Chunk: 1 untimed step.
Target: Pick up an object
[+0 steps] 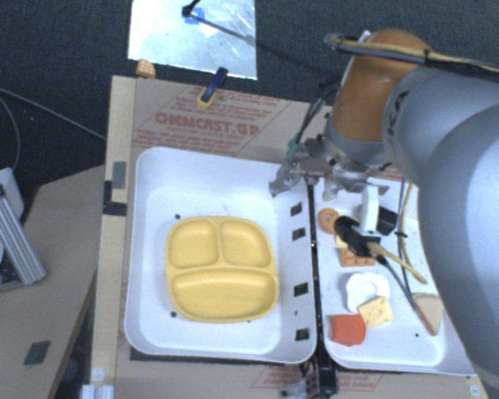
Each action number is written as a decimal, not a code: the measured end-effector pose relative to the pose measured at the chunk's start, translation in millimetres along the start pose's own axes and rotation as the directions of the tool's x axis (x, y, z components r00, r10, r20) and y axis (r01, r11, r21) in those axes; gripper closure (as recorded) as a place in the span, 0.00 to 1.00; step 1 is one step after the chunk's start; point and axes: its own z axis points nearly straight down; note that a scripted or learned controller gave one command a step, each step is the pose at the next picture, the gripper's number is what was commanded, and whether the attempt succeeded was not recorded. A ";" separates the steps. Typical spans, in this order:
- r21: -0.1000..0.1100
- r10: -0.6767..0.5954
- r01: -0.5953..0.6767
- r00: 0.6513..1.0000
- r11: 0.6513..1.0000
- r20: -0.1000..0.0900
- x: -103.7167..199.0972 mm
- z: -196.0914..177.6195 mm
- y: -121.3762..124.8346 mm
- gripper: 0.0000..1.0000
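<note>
Gripper [298, 174] above the bins' divider, grip state impossible to tell; small red block [347, 329] in right bin [411, 351], probably light and stiff, best pinched across flat sides.

Divided plate [222, 267] in left bin [145, 227]; small items [363, 295] clustered in right bin [433, 351].

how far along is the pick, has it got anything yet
Done: the arm has reached in over the right bin, and the gripper sits near that bin's far left corner. In hand: nothing visible between its fingers. Left: the whole grasp and lift. The small pieces, such as the red block and white piece, lie in the right bin; the yellow divided plate rests in the left bin.
</note>
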 end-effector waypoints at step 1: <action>0.013 0.005 -0.005 1.000 1.000 -0.002 29.0 -10.8 -106.8 0.00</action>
